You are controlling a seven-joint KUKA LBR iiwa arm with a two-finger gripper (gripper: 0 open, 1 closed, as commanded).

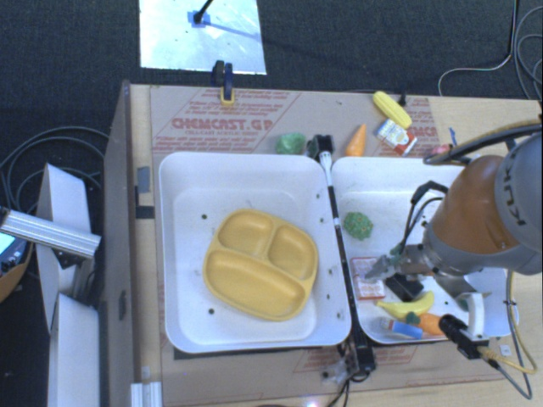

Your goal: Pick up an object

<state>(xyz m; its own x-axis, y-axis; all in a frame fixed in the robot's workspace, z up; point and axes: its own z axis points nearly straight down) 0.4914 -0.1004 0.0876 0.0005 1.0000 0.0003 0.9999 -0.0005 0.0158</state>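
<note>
Gripper [399,265] hangs low in the right bin [382,189] above a banana [405,305]; grip state unclear.

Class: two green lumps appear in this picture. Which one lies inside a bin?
The green lump in the right bin, near its left wall. The other green lump sits on the cardboard beyond the bins.

Yellow divided tray [261,264] rests in the left bin [182,227]

A divided tray [261,264] lies in the left bin [182,253]; the right bin [373,189] holds a banana [405,306].
</note>
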